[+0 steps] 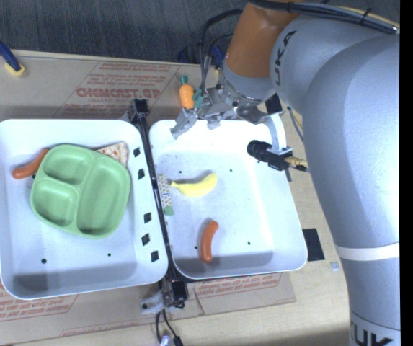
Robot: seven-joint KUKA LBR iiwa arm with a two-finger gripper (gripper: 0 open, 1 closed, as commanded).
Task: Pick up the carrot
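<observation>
The carrot [185,95] is small and orange with a green top. It stands at the far rim of the right bin [282,215], right against the left side of my gripper [200,115]. I cannot tell whether it is held or only beside the gripper. The gripper hangs over the far left corner of the right bin, under the arm's orange band [260,34].
In the right bin lie a yellow banana [197,185] and a reddish sausage [207,240]. The left bin [11,265] holds a green divided plate [81,190], an orange sausage [27,168] and a slice of toast [116,151]. A black divider [151,186] runs between the bins.
</observation>
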